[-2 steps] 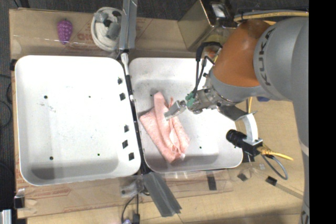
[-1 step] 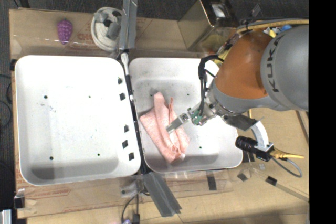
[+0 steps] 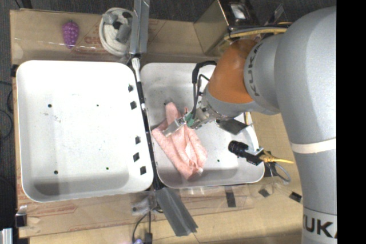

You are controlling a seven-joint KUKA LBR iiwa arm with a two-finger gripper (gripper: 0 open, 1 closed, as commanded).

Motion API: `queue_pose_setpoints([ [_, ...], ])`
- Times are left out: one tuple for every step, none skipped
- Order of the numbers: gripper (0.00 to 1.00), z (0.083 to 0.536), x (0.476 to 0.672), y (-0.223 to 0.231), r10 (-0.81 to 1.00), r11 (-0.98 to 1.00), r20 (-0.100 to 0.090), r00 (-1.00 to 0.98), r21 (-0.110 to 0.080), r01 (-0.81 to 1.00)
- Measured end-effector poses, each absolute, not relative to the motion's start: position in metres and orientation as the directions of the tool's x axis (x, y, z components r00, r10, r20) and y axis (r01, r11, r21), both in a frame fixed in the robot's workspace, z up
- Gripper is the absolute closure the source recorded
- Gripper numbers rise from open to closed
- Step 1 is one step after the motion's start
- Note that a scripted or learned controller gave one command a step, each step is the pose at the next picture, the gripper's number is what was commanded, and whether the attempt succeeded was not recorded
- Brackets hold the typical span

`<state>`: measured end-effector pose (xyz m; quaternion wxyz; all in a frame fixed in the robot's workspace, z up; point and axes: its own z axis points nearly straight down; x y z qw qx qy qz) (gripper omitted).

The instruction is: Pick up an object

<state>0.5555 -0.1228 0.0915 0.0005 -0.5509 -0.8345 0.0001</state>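
1. Down in the right bin (image 3: 171,72), a pink cloth (image 3: 182,148) lies crumpled on the white floor, toward the bin's left and near side.
2. Its colour is a pale salmon pink, with soft folds and ridges running along its length.
3. It forms a long, loose heap that runs at a slant: a narrow strip rises at its far end, close to the divider between the bins, and a wider, bunched mass spreads toward the near rim.
4. At the near end the fabric gathers into rounded lobes, darker in the creases.
5. The gripper (image 3: 186,121) sits right at the upper part of the cloth, where the narrow strip meets the wider mass; small green and metal parts show at its tip.
6. Whether the claw is clenched on the fabric or released cannot be told, since the tip merges with the folds from this slant.
7. The arm (image 3: 269,74) reaches in from the right, its orange band (image 3: 229,78) hanging over the far right part of the same bin.
8. The left bin (image 3: 80,128) lies just beside the right one, the two touching along a shared edge.
9. On the brown bench (image 3: 40,28) beyond the left bin rest a small purple object (image 3: 70,33) and, near it, a white coil (image 3: 114,28).
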Motion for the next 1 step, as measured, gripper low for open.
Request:
queue_pose_setpoints([
  [0.0, 0.1265, 0.5313, -0.1283, 0.758, 0.653, 0.003, -0.653, -0.002, 0.758],
])
